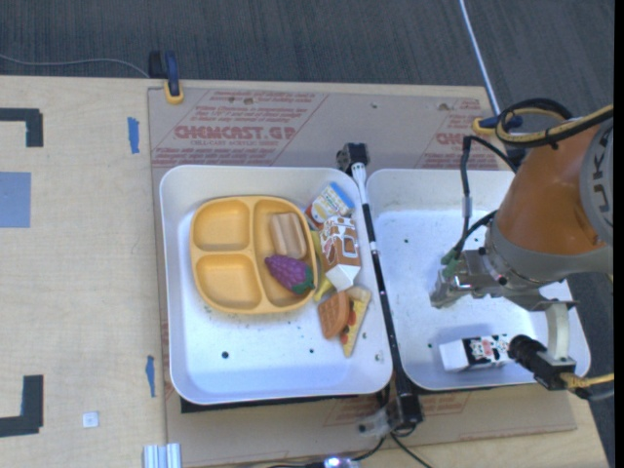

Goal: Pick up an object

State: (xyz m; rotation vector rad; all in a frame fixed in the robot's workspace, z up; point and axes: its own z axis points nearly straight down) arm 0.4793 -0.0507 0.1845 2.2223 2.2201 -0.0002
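White and black, a small box (474, 351) lies near the front of the right bin (409, 261), just below the claw (450, 287). I cannot tell the claw's state. A yellow plate (226, 261) with toy food sits in the left bin (180, 291).

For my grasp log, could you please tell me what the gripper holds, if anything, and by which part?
It cannot be told. The grey two-finger gripper hangs over the right shallow white bin, apart from the small white-and-black box lying nearer the front wall.
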